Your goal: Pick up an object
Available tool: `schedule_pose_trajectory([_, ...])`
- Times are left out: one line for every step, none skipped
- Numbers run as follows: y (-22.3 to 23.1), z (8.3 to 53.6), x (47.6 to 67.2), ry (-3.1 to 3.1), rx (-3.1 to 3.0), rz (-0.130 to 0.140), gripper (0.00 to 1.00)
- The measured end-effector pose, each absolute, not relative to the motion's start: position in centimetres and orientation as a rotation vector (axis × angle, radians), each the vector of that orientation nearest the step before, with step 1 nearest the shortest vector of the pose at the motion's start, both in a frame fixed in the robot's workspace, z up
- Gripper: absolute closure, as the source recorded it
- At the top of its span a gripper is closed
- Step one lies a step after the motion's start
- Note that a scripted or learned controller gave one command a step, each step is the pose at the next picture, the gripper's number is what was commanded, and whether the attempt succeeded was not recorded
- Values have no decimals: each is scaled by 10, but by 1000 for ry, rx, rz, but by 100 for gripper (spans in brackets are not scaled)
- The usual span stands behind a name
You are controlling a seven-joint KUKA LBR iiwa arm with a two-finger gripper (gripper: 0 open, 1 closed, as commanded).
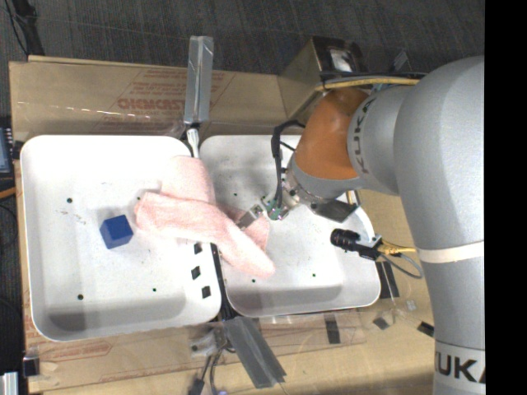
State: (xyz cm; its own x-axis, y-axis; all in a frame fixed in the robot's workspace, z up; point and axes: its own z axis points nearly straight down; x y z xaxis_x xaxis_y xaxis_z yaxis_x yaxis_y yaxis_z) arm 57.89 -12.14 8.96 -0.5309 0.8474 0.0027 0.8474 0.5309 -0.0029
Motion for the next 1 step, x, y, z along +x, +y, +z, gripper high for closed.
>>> schedule_pose_trajectory([-114,89,577,-2716,-1561,5,0])
